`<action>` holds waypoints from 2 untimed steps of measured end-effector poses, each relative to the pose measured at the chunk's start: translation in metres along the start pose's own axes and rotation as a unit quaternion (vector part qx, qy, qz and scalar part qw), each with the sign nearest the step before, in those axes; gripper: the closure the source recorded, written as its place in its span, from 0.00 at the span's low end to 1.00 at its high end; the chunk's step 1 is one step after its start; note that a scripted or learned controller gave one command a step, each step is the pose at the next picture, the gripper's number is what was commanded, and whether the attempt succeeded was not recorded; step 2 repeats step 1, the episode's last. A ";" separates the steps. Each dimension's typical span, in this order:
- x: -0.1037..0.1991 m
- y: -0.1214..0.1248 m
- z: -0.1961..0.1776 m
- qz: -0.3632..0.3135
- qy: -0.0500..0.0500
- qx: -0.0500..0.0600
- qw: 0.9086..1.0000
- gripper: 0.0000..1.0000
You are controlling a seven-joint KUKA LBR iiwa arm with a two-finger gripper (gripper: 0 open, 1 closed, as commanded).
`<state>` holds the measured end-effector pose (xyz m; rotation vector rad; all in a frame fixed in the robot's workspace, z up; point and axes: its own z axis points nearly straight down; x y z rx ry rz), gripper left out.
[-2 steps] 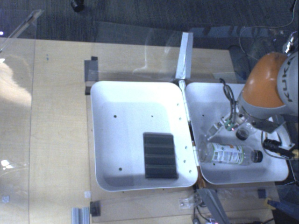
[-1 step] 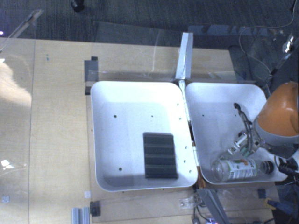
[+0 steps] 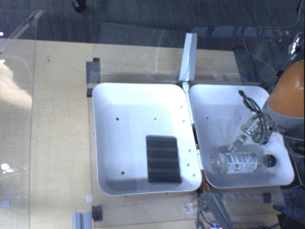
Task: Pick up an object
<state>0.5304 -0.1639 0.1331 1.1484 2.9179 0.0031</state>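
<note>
A clear plastic bottle (image 3: 238, 162) with a black cap lies on its side near the front of the right bin (image 3: 214, 109), cap pointing right. My gripper (image 3: 237, 145) reaches in from the right and slants down to the left, its tip just above the bottle's upper side, close to it or touching it. Nothing shows as lifted. A black ridged rectangular block (image 3: 163, 159) lies flat in the front half of the left bin (image 3: 124, 104).
The grey arm with its orange band (image 3: 288, 97) hangs over the right bin's right edge, with cables beside it. A metal divider post (image 3: 188, 56) stands behind the seam between the bins. Wooden bench surrounds the bins.
</note>
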 end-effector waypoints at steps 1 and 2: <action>0.003 0.039 -0.064 0.110 -0.001 0.000 0.994 0.00; 0.003 0.039 -0.064 0.110 -0.001 0.000 0.994 0.00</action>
